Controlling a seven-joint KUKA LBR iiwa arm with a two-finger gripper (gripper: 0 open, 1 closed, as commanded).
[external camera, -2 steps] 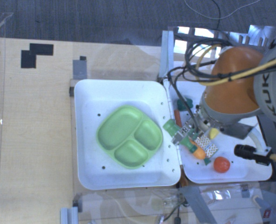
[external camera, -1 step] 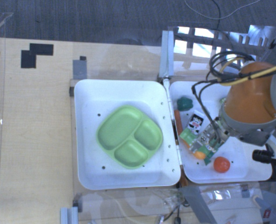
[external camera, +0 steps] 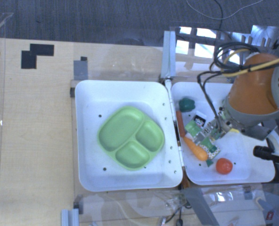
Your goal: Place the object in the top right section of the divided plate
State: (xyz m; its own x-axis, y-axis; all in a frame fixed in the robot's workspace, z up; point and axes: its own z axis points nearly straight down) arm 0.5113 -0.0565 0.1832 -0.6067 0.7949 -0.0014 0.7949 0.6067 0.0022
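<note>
Carrot (external camera: 195, 148) lies slantwise in the right bin (external camera: 252, 173), just under the pincer (external camera: 209, 136) — whether that has closed on anything I cannot tell. Beside it sit a red tomato (external camera: 224, 165) and a dark green piece (external camera: 187, 104) — the green divided plate (external camera: 131, 137) waits in the left bin (external camera: 90, 102).

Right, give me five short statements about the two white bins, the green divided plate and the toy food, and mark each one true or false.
1. The green divided plate lies in the left white bin. True.
2. A red round tomato-like toy sits in the plate's top right section. False: the red round toy lies in the right white bin, and the plate's sections hold nothing.
3. The orange carrot-shaped toy lies in the right bin, near the gripper. True.
4. The dark green toy lies in the left bin. False: it is near the right bin's far edge.
5. The arm hangs over the left bin. False: it is over the right one.
</note>
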